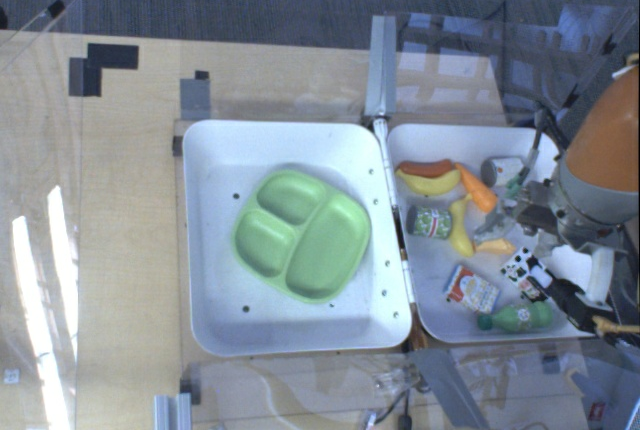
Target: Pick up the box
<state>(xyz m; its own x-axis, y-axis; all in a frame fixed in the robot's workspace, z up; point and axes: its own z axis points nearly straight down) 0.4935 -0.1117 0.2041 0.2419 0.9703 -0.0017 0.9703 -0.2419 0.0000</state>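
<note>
- Two white bins sit side by side on the bench; the box (471,289) lies in the right bin (437,320), near its front edge, tilted, resting on the bin floor.
- My claw (528,218) hangs over the right edge of that bin, apart from the box. Whether it is open or closed cannot be determined.
- Progress: no part of the pick is complete. Box not gripped and not lifted. Remaining, in my judgement: move over the box, descend, close, raise.
- Neighbours: a green bottle (518,318) lies just beside the box toward the front right corner; a small can (430,222) lies behind it.
- Left bin (205,318): holds a green divided tray (302,235) at centre.
- Labels: the box face shows red and white print; the can has a green label. No writing is legible on either.
</note>
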